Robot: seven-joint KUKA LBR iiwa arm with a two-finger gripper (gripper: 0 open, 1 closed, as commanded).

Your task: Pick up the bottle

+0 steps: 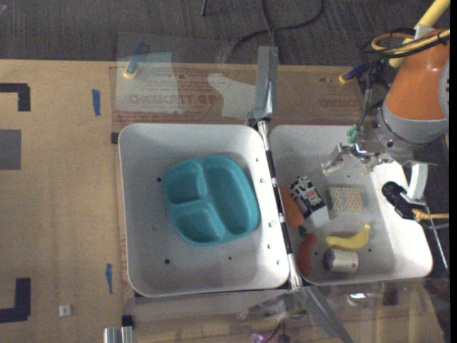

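floor [107, 13]: dark carpet across the top of your view, with a black cable [289, 6] looped on it.
bench [57, 191]: tan, cardboard-like top. You get black tape marks at the left edge and a few blue tape bits.
left bin [143, 263]: white and shallow, touching the right bin along the middle divider.
right bin [410, 259]: white and shallow, with all the small clutter in it.
arm [418, 84]: grey with an orange band, coming in from your right, over the right bin's far right corner.
plate [211, 199]: teal, three compartments, lying flat in the middle of the left bin.
bottle [308, 195]: your target, best guess the cow-print item. It lies tilted in the right bin, near the divider wall.
orange piece [289, 206]: just beside the bottle, between it and the divider.
tan square [346, 199]: flat, just right of the bottle.
banana [350, 239]: yellow, nearer the front than the tan square.
pale cylinder [341, 261]: on its side, just below the banana.
red piece [307, 254]: left of the cylinder, by the front of the divider.
hand [344, 159]: above the far part of the right bin, up and right of the bottle and apart from it. You can't tell whether it's wide or narrow.
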